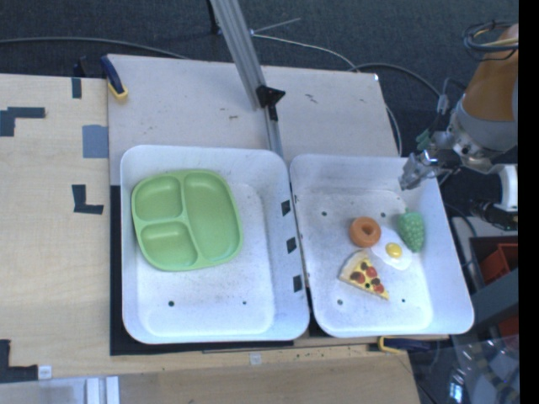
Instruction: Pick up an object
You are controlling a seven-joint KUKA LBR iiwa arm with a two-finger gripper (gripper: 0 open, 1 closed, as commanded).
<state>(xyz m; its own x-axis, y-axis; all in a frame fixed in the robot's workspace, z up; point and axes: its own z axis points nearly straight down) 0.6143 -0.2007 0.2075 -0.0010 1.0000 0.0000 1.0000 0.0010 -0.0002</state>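
In the right bin point(337, 183) lie a brown toy doughnut point(365, 231), a green bunch of grapes point(413, 230), a fried egg point(396, 253) and a pizza slice point(365, 274), all close together toward the bin's right side. My gripper point(414, 173) hangs over the bin's far right corner, above and a little beyond the grapes, with nothing visibly in it. The grey arm with its orange band point(493, 91) reaches in from the right.
The left bin point(253, 301) holds a green divided plate point(185, 219). A slanted metal pole point(244, 49) crosses the bench behind the bins. Cables run along the dark floor at the back.
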